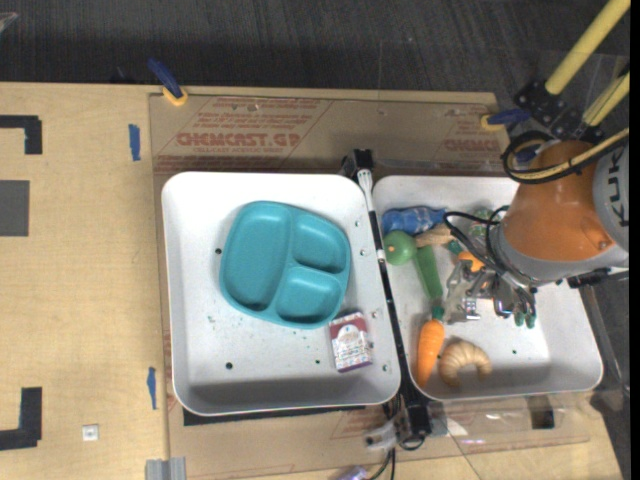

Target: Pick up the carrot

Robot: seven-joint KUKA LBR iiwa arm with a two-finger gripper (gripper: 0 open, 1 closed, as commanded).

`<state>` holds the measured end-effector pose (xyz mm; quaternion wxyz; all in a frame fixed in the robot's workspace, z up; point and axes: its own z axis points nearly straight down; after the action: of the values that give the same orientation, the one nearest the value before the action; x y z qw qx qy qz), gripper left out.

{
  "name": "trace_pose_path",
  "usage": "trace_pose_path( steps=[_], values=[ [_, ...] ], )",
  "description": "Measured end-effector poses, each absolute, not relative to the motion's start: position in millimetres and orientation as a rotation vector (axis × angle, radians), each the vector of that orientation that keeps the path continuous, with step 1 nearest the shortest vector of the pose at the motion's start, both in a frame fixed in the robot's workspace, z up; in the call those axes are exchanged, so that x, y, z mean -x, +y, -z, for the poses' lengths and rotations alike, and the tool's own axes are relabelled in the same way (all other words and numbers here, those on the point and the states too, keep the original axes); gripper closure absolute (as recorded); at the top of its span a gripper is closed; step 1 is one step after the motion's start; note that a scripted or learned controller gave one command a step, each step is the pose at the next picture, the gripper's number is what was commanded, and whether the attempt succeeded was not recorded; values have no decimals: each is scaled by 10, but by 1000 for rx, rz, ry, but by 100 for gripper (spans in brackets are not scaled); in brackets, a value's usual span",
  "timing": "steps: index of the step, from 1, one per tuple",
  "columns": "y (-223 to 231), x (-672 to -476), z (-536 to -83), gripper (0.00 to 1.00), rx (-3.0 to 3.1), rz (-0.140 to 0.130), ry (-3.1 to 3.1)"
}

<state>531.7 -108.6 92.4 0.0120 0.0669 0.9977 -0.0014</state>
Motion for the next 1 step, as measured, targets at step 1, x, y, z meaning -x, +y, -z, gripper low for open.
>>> trace_pose_path(
  steps=[1],
  values=[
    [-1081,-5309,-909,0,-209,3,3114]
  ],
)
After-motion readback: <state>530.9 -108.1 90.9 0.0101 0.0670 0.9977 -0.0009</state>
